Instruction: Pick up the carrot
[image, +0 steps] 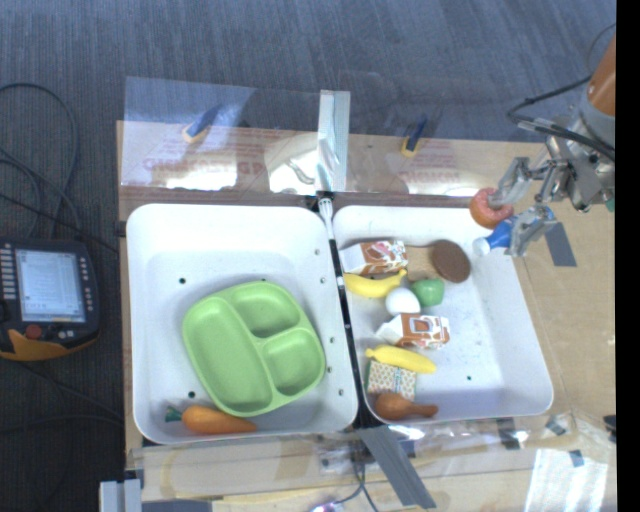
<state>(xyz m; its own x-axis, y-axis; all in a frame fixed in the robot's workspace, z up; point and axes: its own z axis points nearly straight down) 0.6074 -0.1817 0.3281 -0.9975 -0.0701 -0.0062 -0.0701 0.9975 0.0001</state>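
Carrot (212, 420) lies in the left bin (150, 240), at the near edge, just beside the green divided plate (255, 347) and close to the bin's front wall, tip pointing right. Gripper (522, 205) sits well apart from it, hovering past the far right corner of the right bin (520, 340), over the bench. Cannot tell the claw's state from this angle; a reddish-orange round thing (487, 208) shows just to its left and a blue piece (497, 239) below it, but I can't tell if either is pinched or just lying there. My read: approach step not started, no grasp of the carrot yet. Next move calls for a long traverse across both bins to the near left corner, then a descent lined up across the carrot's long axis. Tight spot: the plate rim on one side, the bin wall on the other.
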